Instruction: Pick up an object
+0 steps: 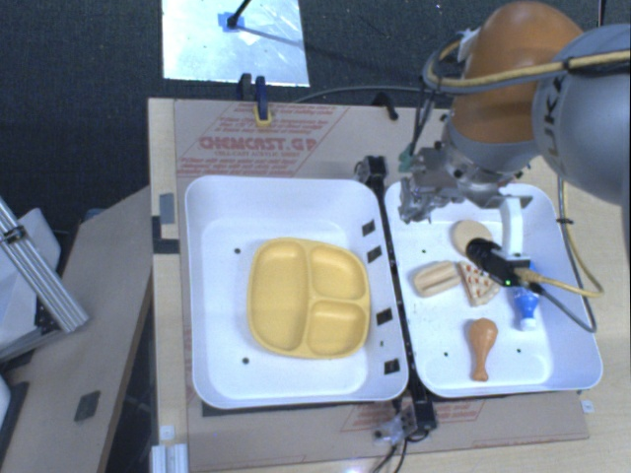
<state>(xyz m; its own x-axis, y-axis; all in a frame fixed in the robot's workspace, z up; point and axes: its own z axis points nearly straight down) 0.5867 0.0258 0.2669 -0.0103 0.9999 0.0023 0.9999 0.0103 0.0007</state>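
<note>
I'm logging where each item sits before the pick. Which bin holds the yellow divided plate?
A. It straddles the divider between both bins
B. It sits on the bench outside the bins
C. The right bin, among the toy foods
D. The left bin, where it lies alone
D: the yellow divided plate lies flat in the left bin, while the drumstick and other toy foods are in the right bin.

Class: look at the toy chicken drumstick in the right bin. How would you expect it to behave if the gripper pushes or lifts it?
The drumstick looks like moulded plastic, so probably stiff and light. Its rounded head may let it roll or pivot when pushed. The narrow shank seems the easier place to pinch.
</note>
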